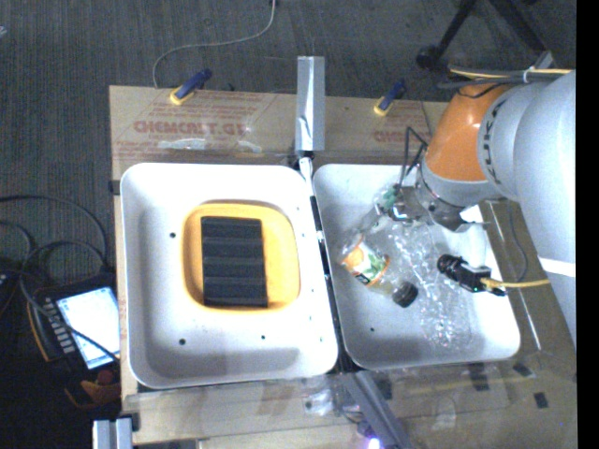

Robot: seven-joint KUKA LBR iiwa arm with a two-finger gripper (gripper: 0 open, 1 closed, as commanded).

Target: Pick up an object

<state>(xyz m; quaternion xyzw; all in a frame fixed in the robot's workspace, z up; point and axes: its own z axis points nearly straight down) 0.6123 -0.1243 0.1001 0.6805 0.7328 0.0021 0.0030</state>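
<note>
In the right bin (374, 344) a clear plastic bottle (367, 262) lies on its side, with an orange and green label and a black cap (404, 295) at its lower right end. Crumpled clear plastic (440, 311) is spread beside it. My gripper (394, 203) hangs over the upper middle of this bin, just above the bottle's upper end and close to a clear wrinkled piece (386, 197). The orange-banded wrist (459, 148) hides much of it. In the left bin (150, 251) sits a yellow block with a black ribbed top (234, 260).
A black connector on a yellow cable (465, 273) reaches over the right bin from the arm. A metal post (309, 106) stands behind the ridge between the bins. Blue and yellow clamps (190, 85) (390, 95) hold the cardboard backing at the far edge.
</note>
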